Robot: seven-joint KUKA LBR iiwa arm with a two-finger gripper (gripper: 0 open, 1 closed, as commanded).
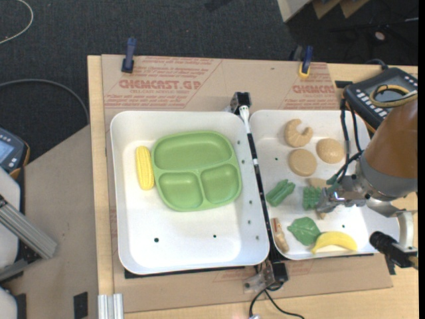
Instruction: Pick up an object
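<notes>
Clearly the crowding around the banana [334, 242] is making this pick risky. Lying at the near edge of the right bin [265, 121], the banana is touching or nearly touching a leafy green piece [304, 229] on its left, and a pale strip-shaped item [279, 234] is lying further left of that against the bin's wall. Just beyond the banana, the end effector [327, 201] is hovering low over a darker green toy [312, 197], the likely target, with a long green pod [279, 192] lying left of it; I cannot tell how the fingers are standing, since the wrist and cables are hiding them. With things packed this closely, a descent is likely to nudge a neighbour or pinch two pieces at once, and a soft, irregular toy is apt to slip out on lifting. Farther from the banana, two round tan pieces [302, 162] [330, 150] and a curled croissant-like one [297, 133] are sitting well apart and look safer. Far to the banana's left, the other bin [133, 238] is carrying a green divided plate [196, 170] and a corn cob [144, 167] beside it, out of harm's way.
</notes>
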